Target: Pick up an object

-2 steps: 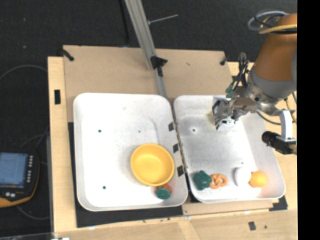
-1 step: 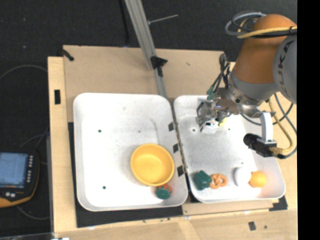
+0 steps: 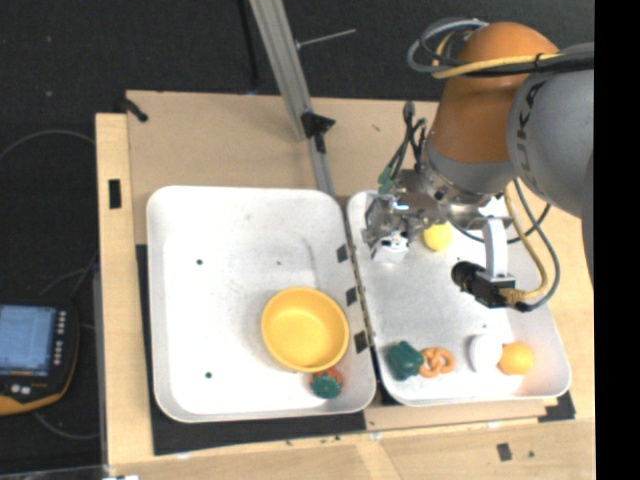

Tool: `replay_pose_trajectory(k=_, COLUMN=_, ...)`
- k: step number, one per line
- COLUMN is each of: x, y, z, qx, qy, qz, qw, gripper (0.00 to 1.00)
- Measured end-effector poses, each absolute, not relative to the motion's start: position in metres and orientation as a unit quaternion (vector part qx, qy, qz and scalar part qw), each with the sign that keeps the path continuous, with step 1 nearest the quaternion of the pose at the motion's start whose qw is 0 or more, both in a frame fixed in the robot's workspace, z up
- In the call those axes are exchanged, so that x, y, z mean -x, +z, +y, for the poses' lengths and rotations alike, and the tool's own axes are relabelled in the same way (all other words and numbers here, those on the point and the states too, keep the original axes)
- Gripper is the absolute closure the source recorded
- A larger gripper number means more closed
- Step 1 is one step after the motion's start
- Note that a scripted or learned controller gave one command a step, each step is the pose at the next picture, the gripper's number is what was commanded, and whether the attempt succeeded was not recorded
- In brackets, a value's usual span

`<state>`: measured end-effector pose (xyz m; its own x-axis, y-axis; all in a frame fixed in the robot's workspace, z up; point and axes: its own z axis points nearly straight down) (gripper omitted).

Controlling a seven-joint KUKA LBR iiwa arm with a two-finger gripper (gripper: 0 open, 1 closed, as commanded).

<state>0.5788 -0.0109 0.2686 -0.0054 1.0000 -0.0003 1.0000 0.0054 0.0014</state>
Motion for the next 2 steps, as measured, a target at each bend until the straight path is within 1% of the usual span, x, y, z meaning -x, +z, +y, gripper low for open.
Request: replay_pose_trajectory(k=2, x=-0.588, y=0.272, z=0.085, qx=-0.705, qy=0.0007, qz=0.710, qw=0.000, gripper=1.00)
